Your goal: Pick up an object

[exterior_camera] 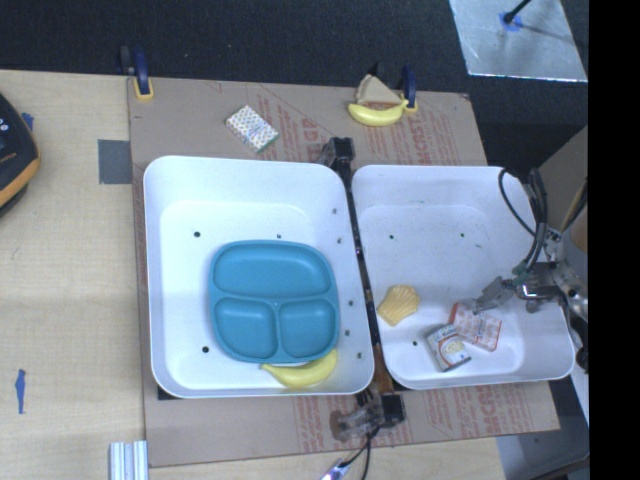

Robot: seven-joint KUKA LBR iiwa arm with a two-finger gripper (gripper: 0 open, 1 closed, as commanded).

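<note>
We could not tell the end effector (497,293) state; packets (465,336) just below it lay unlifted, pick pending.

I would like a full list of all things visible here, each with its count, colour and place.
left bin: 1, white, bench left
right bin: 1, white, bench right
divided plate: 1, blue, in left bin
banana: 1, yellow, left bin, at plate's near edge
second banana: 1, yellow, on cardboard behind bins
shell-shaped piece: 1, yellow, right bin
small packets: 2, white and red, right bin
patterned packet: 1, white, on cardboard behind left bin
gripper: 1, grey metal, over right bin's right side, above the packets
</note>
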